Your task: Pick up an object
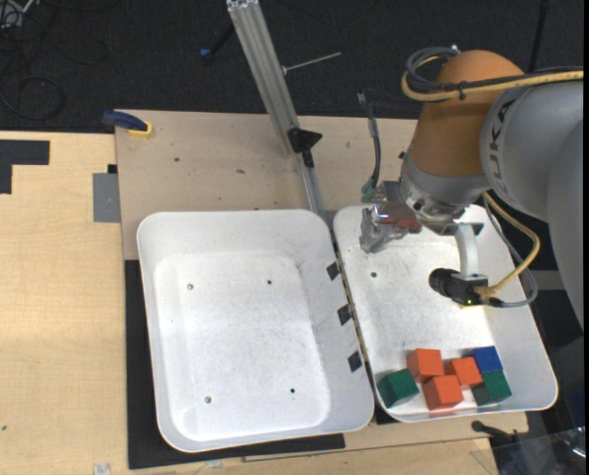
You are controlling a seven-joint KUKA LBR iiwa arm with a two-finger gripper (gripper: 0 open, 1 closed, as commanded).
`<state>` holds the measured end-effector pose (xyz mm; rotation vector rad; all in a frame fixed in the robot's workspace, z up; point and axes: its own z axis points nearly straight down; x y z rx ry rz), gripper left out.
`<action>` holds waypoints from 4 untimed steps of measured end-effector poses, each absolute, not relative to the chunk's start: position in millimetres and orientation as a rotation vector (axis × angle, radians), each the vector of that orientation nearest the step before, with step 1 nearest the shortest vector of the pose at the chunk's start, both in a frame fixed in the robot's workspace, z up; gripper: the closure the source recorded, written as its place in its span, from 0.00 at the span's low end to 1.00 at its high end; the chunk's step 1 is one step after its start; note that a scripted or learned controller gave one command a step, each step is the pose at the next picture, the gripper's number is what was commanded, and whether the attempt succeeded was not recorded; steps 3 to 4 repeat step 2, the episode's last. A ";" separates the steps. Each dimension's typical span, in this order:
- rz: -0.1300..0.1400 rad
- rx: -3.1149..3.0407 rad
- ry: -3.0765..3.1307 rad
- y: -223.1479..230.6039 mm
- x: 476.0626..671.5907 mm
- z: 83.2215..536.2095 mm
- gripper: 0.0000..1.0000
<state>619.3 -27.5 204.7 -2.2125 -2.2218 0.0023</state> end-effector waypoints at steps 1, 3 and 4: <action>0.002 -2.213 -2.222 24.6 599.8 219.7 1.00; 0.004 -2.212 -2.222 71.8 582.2 231.8 1.00; 0.004 -2.212 -2.222 71.8 582.2 231.8 1.00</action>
